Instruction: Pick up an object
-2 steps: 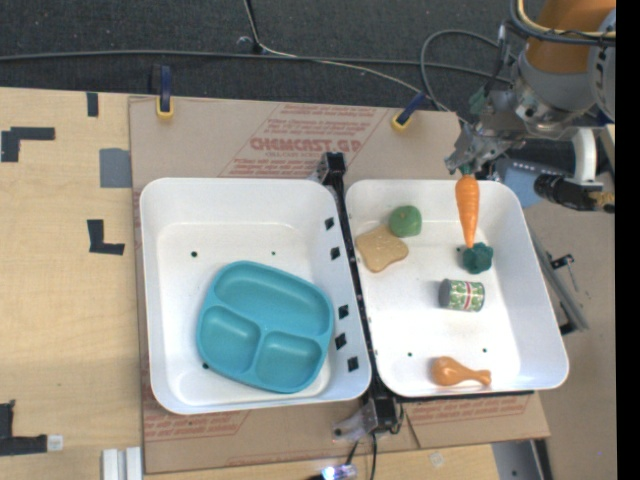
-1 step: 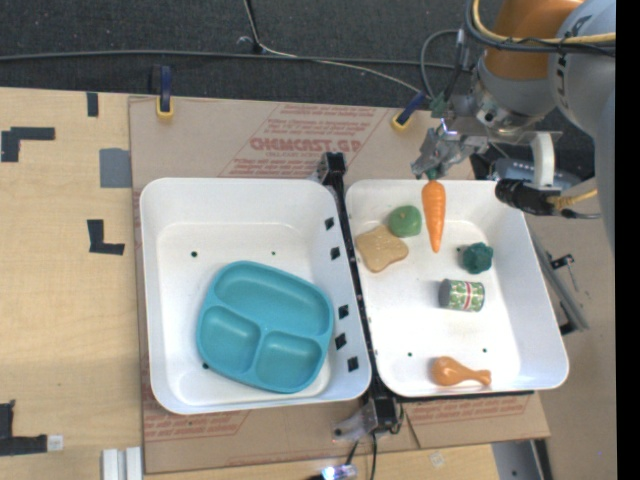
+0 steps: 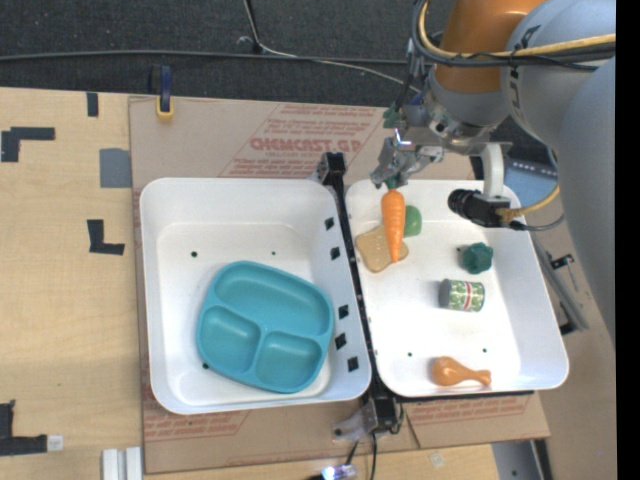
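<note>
Nearest the camera, at the front of the right shallow white bin [image 3: 520, 363], an orange plastic drumstick [image 3: 460, 373] lies on its side, its thin end pointing right. In the left shallow white bin [image 3: 160, 268], a turquoise plastic plate with 3 compartments [image 3: 265, 325] rests flat toward the front, turned at a slight angle.

Further back in the right bin, a small green-and-white labelled can [image 3: 462, 295] lies on its side, well apart from the drumstick. Just beyond it sits a dark green lumpy toy [image 3: 477, 258]. To the left, close to the black divider strip [image 3: 345, 268] between the 2 bins, a tan slice of toy bread [image 3: 374, 251] lies flat. An orange plastic carrot [image 3: 394, 224] stands nearly on end over the bread's right edge, its thick end uppermost, with a pale green round piece [image 3: 411, 221] just beside it on the right.

Directly above the carrot's top hangs the two-finger gripper [image 3: 396, 168] of the grey arm, whose orange band [image 3: 490, 13] shows higher up. The fingers point down toward the carrot; whether they are spread or closed on it cannot be told at this angle. Behind the bins, a brown cardboard sheet with red lettering [image 3: 300, 133] covers the bench.
</note>
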